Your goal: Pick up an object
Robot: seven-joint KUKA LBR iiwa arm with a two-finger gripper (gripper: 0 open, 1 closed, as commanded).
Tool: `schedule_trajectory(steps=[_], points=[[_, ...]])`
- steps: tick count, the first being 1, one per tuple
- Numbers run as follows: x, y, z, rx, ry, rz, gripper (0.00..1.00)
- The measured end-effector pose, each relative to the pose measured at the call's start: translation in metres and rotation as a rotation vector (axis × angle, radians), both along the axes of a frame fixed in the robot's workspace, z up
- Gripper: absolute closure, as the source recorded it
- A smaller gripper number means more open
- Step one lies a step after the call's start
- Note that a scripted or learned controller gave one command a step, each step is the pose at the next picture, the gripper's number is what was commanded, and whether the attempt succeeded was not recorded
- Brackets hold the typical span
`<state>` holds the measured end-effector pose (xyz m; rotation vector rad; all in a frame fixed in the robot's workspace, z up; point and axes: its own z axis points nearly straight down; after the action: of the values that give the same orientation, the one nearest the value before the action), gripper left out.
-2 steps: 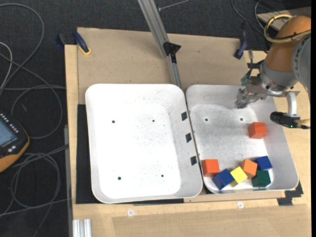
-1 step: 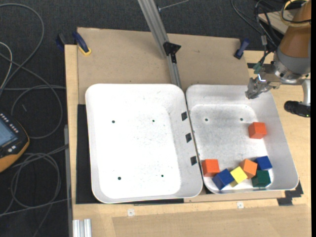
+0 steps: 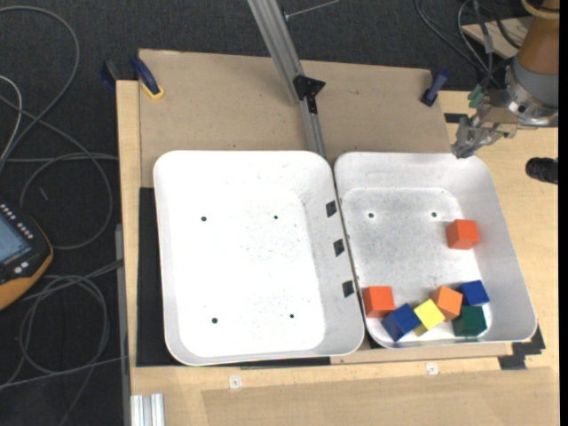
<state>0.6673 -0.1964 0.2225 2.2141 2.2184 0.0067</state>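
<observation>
Blocks [image 3: 429, 309] (clustered) well below gripper [image 3: 467, 145]

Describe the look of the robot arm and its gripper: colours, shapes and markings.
The grey cylindrical arm enters at the upper right, with an orange band above the wrist. Below it hangs a small grey metal two-finger gripper, slim and darker than the arm.

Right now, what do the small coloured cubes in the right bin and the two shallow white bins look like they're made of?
The small coloured cubes look like painted wood or solid plastic, though I can't tell which: flat, even colour, crisp edges, matte faces. The two shallow white bins, left and right, look like moulded plastic with a smooth matte finish, given their rounded corners and raised rims. Grey speckling suggests scuffing or dirt.
</observation>
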Motion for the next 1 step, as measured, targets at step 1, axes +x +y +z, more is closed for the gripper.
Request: schedule_trajectory(steps=[1], points=[[0.0012, 0.0001, 0.0187, 0.0, 0.003, -0.001, 1.0]])
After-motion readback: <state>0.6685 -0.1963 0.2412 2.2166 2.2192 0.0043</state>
